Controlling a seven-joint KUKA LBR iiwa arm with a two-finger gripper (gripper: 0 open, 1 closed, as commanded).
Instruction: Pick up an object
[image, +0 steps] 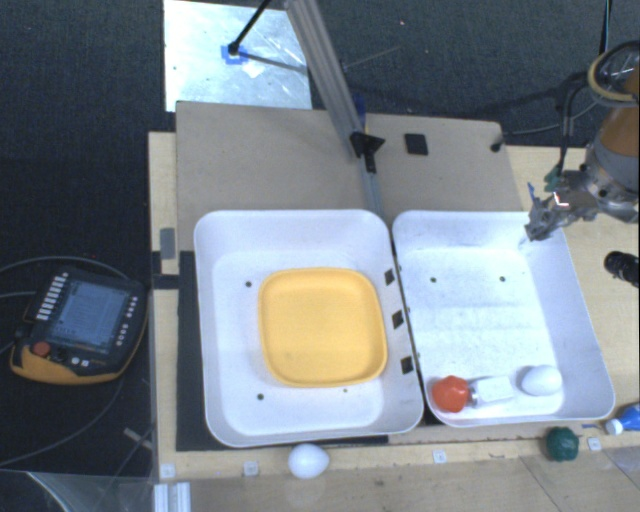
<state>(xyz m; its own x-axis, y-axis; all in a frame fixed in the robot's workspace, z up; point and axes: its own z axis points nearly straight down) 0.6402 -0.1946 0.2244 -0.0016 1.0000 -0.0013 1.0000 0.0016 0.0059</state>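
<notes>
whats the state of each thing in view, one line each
gripper: over the right bin's far right corner, nothing seen between its fingers
yellow plate: lying flat in the left bin, nothing on it
red ball: resting at the near edge of the right bin
white egg: resting in the right bin's near right corner
white block: lying between red ball and white egg
second white egg: on the bench, outside the bins

bench (270, 160) | two white bins (225, 300) side by side | white egg (308, 461), green ball (561, 443) at front edge
</notes>
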